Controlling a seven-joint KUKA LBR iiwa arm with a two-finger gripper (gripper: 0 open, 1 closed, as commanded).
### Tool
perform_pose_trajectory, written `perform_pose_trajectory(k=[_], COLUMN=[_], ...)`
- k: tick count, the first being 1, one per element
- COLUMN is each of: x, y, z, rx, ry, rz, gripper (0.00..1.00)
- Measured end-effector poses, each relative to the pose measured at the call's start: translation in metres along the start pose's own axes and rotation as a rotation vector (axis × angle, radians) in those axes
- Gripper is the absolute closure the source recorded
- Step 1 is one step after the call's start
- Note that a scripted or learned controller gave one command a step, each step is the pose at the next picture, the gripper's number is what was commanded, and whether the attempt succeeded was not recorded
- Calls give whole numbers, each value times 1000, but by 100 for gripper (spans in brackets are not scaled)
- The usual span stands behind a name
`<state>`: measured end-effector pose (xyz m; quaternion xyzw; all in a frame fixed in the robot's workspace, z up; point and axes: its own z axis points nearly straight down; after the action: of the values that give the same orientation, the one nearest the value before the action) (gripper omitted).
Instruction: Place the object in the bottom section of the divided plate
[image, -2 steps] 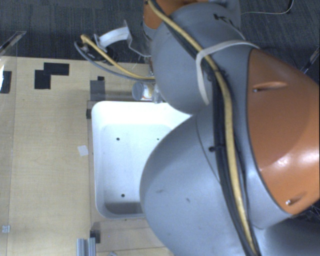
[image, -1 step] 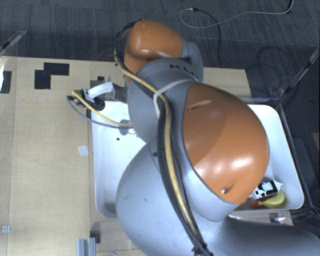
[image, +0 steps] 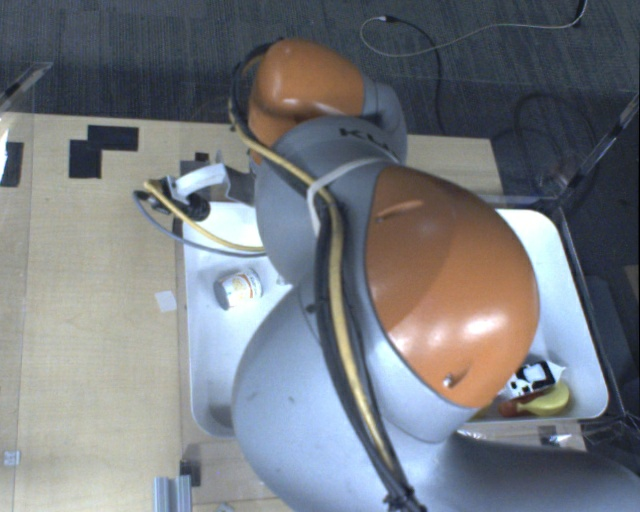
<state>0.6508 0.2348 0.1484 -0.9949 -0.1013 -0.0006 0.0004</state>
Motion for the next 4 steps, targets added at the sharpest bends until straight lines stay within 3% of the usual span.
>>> perform_pose_trajectory(k=[1,2,3,4], x=[-50,-17,-23,-16], y=[-10,3,21,85], z=[-5,63,45,-215], rx=[1,0,-1,-2], ry=[0,0,-1,3], rz=[-3,-89,-348,-515], gripper=[0,0,0,0])
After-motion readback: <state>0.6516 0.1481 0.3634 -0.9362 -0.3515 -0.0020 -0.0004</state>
